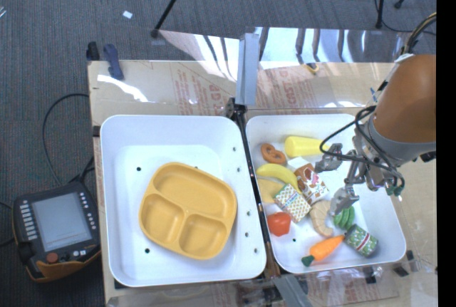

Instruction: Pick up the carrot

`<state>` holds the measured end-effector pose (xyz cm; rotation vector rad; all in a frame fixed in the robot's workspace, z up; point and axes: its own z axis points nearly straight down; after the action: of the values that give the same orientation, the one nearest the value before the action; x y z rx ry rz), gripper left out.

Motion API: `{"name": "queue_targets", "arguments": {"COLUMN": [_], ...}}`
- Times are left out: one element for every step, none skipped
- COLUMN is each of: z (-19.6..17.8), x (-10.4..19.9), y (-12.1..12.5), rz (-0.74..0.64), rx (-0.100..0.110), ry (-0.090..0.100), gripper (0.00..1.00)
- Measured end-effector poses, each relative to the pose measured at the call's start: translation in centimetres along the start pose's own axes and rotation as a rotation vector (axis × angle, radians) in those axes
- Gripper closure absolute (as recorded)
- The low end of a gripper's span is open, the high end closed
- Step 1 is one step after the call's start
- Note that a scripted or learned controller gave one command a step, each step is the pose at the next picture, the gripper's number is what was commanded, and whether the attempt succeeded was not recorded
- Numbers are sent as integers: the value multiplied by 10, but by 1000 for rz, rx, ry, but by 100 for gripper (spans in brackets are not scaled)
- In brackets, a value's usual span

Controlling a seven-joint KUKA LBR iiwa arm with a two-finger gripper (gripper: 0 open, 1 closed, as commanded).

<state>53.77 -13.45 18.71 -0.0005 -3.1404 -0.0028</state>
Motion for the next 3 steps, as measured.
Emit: {"name": "queue_targets", "arguments": {"z": [92,83,-64], "x": [46,45,38], "y": [6,9,128], "rz": [-170,-179,-157], "rx": [6,6,0], "ry": [-29,-27,-13], "gripper": [0,100,100]}}
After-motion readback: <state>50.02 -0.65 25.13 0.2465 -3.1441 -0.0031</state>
